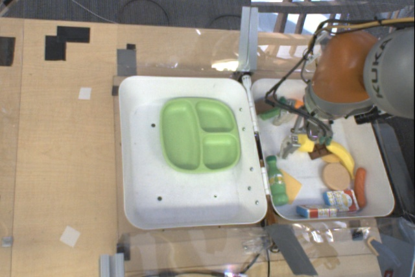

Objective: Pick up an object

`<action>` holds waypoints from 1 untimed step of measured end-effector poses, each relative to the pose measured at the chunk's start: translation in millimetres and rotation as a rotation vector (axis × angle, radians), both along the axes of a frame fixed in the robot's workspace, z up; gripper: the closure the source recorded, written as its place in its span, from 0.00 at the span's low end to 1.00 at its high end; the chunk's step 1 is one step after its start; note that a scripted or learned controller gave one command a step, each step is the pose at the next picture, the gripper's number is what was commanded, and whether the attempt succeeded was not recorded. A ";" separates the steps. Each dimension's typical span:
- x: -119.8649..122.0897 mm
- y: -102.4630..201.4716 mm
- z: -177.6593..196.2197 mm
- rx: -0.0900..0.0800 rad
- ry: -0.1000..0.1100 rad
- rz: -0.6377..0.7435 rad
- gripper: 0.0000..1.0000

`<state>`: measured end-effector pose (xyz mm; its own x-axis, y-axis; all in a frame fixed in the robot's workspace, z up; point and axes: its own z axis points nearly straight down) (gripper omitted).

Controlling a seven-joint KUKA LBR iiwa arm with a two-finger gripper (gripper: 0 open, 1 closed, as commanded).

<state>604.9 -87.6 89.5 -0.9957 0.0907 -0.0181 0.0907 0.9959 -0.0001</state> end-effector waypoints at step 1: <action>5.0 0.4 13.0 -0.001 -0.015 0.002 1.00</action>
